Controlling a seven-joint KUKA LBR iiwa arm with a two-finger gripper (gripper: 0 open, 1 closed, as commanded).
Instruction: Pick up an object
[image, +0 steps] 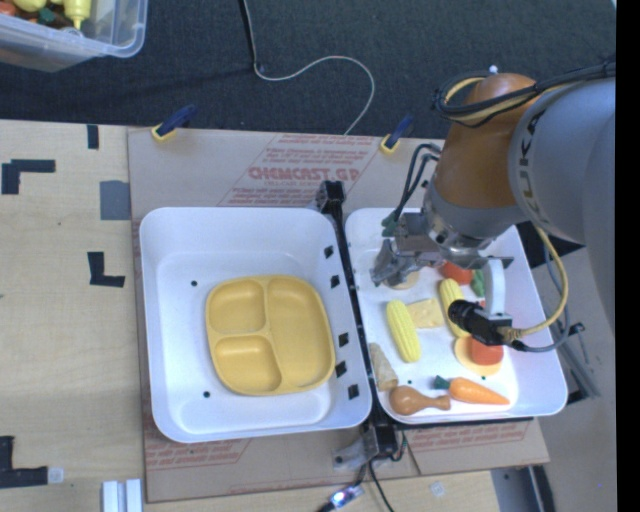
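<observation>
The bench (60, 300) is covered by a flat cardboard sheet (300, 170) with red print. On it sit two shallow white plastic bins. The left bin (170, 300) holds a smooth yellow three-compartment plate (268, 333). The grey arm (520, 150), with a glossy orange band, reaches into the right bin (545, 385), its end effector (398, 268) low at the bin's far-left part; whether it is clenched or released I cannot tell. Near it lie toy foods: a ribbed corn cob (403, 330), a tapered orange carrot (472, 391) and a brown drumstick (418, 401).
</observation>
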